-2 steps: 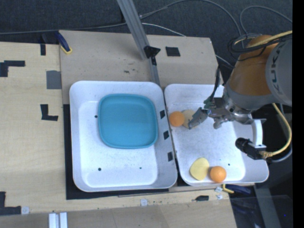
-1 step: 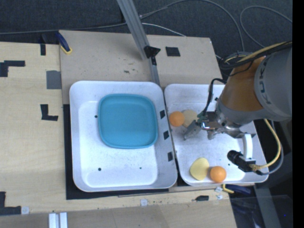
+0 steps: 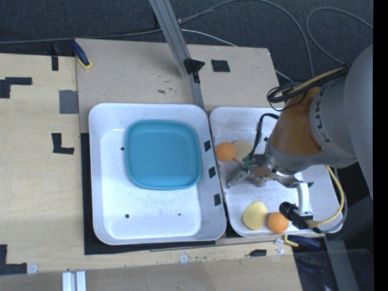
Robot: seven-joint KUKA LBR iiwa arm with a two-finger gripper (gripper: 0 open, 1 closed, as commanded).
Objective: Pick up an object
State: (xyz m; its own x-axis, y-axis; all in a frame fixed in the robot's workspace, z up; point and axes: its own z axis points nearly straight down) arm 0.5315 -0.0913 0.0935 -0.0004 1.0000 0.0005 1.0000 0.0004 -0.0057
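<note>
You are looking down on two white bins sitting side by side in the middle of the frame. The left bin (image 3: 109,223) is carrying a square blue plate (image 3: 162,154), lying flat in its upper centre.

The right bin (image 3: 225,119) is holding the loose pieces. An orange ball (image 3: 225,151) is resting near its upper left, touching a pale round object (image 3: 242,147) just to its right, which the arm is partly hiding. Toward the lower middle of that bin, a yellow object (image 3: 254,215) is lying just beside a second orange ball (image 3: 277,222), the two touching or nearly so.

The arm (image 3: 330,126) is reaching in from the right edge, its orange band sitting over the bin's upper right. The gripper (image 3: 237,175) is hanging low over the bin's left centre, below the upper orange ball and above the yellow object. Its fingers are pointing left and appear slightly parted, with nothing showing between them. Black cables are looping off the wrist toward the lower right.
</note>
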